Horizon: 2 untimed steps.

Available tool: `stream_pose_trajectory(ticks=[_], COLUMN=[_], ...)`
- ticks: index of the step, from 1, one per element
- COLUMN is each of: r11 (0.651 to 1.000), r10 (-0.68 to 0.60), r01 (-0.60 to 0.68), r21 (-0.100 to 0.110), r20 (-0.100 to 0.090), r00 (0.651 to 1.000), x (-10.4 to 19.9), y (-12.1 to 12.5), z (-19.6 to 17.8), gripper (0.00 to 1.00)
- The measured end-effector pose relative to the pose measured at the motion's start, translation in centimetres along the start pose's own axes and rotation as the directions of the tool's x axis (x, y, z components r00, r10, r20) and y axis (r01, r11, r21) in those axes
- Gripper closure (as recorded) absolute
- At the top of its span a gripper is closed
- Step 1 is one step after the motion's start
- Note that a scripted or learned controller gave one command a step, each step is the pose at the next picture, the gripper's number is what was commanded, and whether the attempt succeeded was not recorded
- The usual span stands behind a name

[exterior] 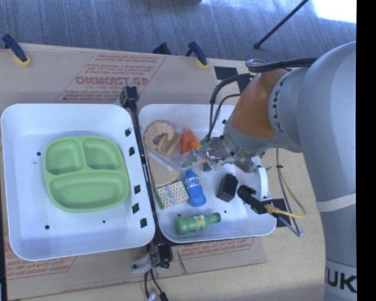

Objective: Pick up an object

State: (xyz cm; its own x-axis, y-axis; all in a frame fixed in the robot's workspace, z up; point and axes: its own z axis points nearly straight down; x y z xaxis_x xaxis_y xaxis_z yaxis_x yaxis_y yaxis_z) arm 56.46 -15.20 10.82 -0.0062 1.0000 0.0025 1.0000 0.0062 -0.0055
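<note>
The gripper (208,152) is seen low in the right bin (258,226), its opening hidden under the wrist, so width cannot be told. An orange piece (188,140) lies just left of it, touching or nearly so. A blue bottle (193,189) lies just below-left; a green bottle (197,222) farther below. Both bottles are judged light, stiff, smooth and prone to rolling; a grasp across the body's middle is advised.

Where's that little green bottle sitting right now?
The green bottle lies on its side near the front edge of the right bin, just below the blue bottle and the patterned packet.
</note>
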Motion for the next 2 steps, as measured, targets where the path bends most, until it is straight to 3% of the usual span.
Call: stream_pose_trajectory(ticks=[1, 2], r11=[1.000, 1.000], r10=[-0.002, -0.004], r01=[0.002, 0.004], r21=[-0.001, 0.003], r20=[0.002, 0.002], r00=[1.000, 1.000], x=[2.90, 2.88], y=[2.57, 2.51], z=[1.68, 0.71], gripper=[0.00, 1.00])
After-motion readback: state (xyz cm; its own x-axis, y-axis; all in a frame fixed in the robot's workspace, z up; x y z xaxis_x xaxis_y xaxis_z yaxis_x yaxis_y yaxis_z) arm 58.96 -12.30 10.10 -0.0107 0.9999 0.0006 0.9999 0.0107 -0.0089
